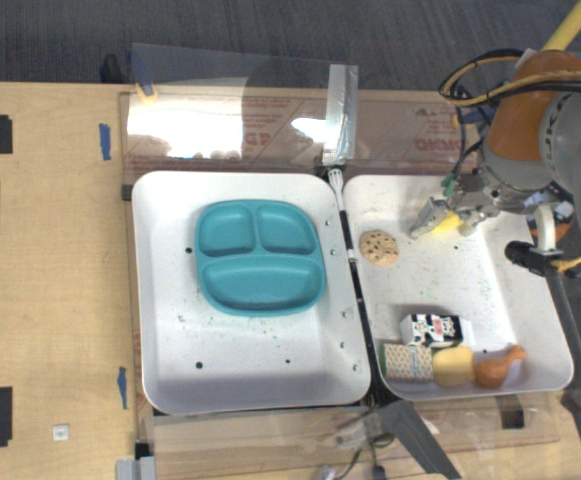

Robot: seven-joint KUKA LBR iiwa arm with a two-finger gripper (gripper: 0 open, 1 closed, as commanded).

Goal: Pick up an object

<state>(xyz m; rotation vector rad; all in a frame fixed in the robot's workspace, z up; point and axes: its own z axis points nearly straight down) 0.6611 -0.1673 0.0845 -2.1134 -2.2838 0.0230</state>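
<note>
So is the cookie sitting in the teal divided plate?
No, the cookie lies on the floor of the right bin, while the teal divided plate is in the left bin.

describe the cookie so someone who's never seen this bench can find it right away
Find the right bin of the two white bins. The cookie lies flat on the bin floor by its left wall, in the far half. It is a small tan disc with dark specks, lying alone, away from the cluster of items along the near edge and to the left of the claw.
</note>
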